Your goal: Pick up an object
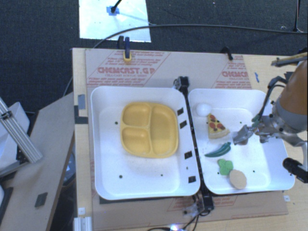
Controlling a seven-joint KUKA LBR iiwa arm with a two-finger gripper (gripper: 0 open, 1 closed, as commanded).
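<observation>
Grey pincer (242, 135) above curved green pepper (218, 150); finger state unclear; pizza wedge (216, 126) near.

The clear protective sheet (163, 66) under both bins carries the red brand name "CHEMCAST GP" printed repeatedly, clearest at eleven o'clock above the left bin (103, 143) and fainter toward one o'clock.

The arm (293, 97) is a thick rounded body, orange-brown on its upper part and grey lower down. Below it sits a metal wrist block in grey, with small green spots on it. A thin dark cable (267, 94) curves along its left side. The gripper (242, 136) is dark grey metal. A black cylindrical part (294, 169) sticks out at the bottom.
</observation>
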